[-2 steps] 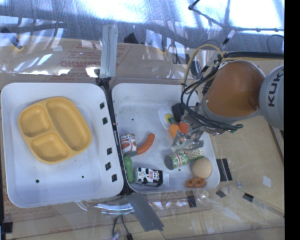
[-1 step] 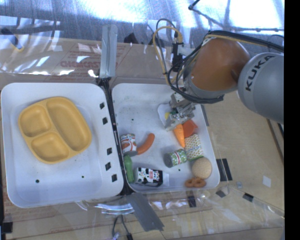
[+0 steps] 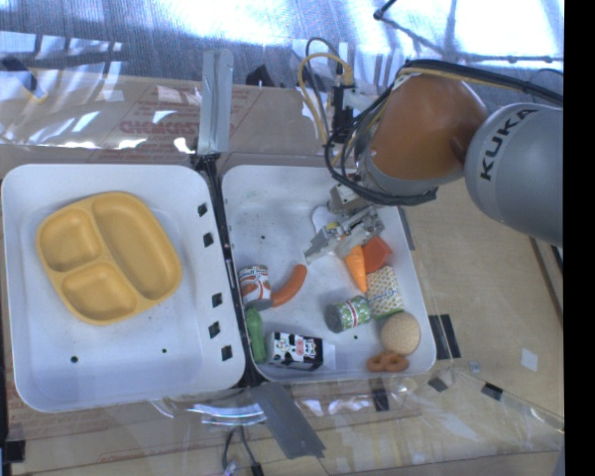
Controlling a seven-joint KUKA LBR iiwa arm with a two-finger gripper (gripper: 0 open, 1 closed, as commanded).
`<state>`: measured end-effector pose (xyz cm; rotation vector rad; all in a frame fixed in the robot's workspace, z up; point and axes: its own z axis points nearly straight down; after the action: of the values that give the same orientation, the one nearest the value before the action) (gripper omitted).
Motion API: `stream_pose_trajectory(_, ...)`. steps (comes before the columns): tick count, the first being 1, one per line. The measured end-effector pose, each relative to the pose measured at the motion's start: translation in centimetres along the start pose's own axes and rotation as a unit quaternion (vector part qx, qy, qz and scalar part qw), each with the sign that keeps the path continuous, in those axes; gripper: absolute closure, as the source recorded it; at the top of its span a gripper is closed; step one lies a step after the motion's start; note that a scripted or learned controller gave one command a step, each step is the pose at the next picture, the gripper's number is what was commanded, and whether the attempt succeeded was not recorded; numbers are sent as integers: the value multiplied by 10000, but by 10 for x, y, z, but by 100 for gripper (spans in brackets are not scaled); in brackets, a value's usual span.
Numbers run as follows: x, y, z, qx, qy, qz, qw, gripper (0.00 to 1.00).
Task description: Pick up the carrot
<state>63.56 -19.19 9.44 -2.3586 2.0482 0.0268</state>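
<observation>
The carrot (image 3: 356, 267) is a small orange cone lying in the right bin (image 3: 278, 191), toward its right side. My gripper (image 3: 338, 234) hangs just above and to the left of the carrot, close to its upper end. I see nothing held in it. A red-orange piece (image 3: 378, 253) lies against the carrot's right side, partly under the wrist.
Also in the right bin are a sausage (image 3: 290, 284), a small red can (image 3: 255, 286), a green can (image 3: 349, 312), a patterned block (image 3: 385, 291), a round bun (image 3: 401, 332), a pretzel (image 3: 387, 362), a milk carton (image 3: 297, 349) and a green piece (image 3: 255, 327). The left bin (image 3: 40, 365) holds a yellow divided plate (image 3: 107, 256).
</observation>
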Motion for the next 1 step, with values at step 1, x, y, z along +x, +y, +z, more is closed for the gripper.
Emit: stream_pose_trajectory(1, -25, 75, 4, -32, 104, -499, 9987, 0)
